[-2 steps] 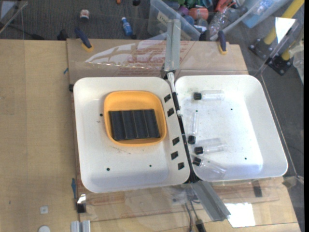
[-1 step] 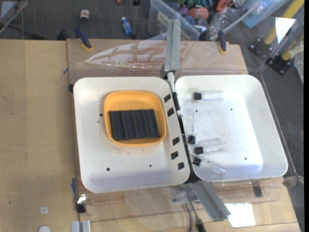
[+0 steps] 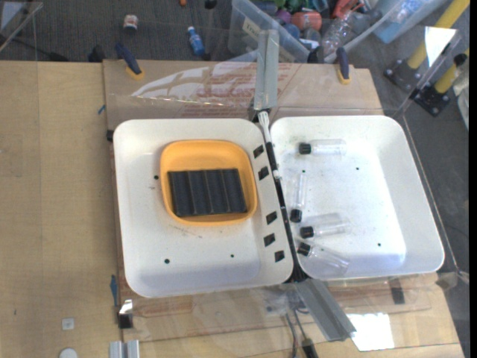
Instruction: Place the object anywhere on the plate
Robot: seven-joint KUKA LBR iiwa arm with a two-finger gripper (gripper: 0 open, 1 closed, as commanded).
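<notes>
A rounded-square orange plastic plate (image 3: 209,155) sits in the left shallow white bin (image 3: 141,259), a dark ribbed rectangular block (image 3: 207,192) lying on it. Right of the plate, past the bins' shared divider, the right white bin (image 3: 387,200) holds four clear plastic vials with black caps — one (image 3: 322,148) toward the far wall, one (image 3: 298,195) standing along the divider, two (image 3: 322,227) (image 3: 322,255) nearer the front edge. The gripper's state cannot be told.

No legible txt, labels, brands or nos. anywhere.
</notes>
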